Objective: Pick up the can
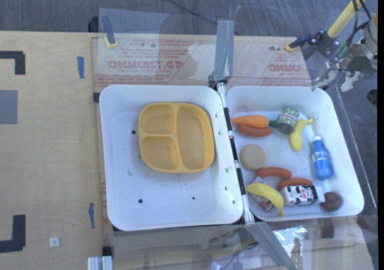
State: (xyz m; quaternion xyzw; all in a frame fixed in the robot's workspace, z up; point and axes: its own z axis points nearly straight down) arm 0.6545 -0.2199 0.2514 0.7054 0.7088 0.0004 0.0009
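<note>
Two white bins (120,203) share the bench — the can (288,117) lies in the right one, well below-left of the gripper (336,74) — its state unclear.

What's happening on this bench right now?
A robot arm is meant to pick up the can, which lies in the right bin among carrots, bananas, a blue bottle and other toy food. The gripper hangs off the bin's far right corner, not touching the can. The left bin holds a yellow divided plate.
</note>
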